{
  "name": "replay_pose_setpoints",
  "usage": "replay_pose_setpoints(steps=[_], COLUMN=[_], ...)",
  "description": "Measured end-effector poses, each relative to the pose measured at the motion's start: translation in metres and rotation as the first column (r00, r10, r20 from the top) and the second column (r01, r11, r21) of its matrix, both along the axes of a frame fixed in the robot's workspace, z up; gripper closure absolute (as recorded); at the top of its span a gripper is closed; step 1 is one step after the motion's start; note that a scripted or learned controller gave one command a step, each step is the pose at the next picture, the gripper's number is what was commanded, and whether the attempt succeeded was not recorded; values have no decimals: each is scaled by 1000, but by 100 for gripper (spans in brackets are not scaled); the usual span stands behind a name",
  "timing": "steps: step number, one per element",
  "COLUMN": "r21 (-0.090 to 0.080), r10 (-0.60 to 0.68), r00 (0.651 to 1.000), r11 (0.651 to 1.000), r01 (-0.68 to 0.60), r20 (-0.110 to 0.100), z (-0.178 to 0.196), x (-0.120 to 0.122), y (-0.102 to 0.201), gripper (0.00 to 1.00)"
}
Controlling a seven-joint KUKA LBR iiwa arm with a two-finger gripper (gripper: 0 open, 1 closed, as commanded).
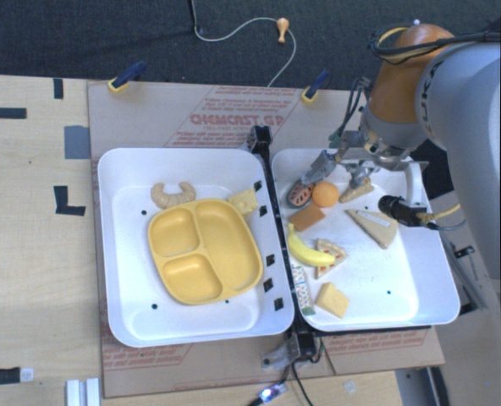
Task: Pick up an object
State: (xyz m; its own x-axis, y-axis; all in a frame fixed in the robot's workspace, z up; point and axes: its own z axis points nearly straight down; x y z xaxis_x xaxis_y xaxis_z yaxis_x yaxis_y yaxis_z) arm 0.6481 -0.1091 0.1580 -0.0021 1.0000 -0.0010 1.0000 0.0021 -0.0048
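My gripper (pixel 339 172) hangs over the back of the right bin (pixel 420 303), and the grey arm with its orange band reaches in from the right. Its two fingers (pixel 317 168) are spread apart, so it is open with nothing between them. Just in front of the fingertips lie an orange ball (pixel 324 194), a dark oval slice (pixel 300 195) and a tan stick (pixel 357 193). Further forward in the same bin are a brown block (pixel 308 217), a banana (pixel 307 252), a cracker piece (pixel 332 250), a pale wedge (pixel 376 227) and a yellow cheese cube (pixel 333 299).
The left bin (pixel 123 227) holds a yellow divided plate (pixel 204 250), a tan curved pastry (pixel 173 194) and a small yellow chunk (pixel 244 201). A black divider (pixel 272 218) runs between the bins. A black cable fitting (pixel 399 208) juts from the arm over the right bin.
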Motion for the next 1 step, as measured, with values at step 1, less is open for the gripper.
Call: replay_pose_setpoints(steps=[1], r21=[0], r10=[-1], r00=[1000], r11=[1000], r01=[1], r20=[-2], z=[-54], x=[-8], y=[-8], gripper=[0])
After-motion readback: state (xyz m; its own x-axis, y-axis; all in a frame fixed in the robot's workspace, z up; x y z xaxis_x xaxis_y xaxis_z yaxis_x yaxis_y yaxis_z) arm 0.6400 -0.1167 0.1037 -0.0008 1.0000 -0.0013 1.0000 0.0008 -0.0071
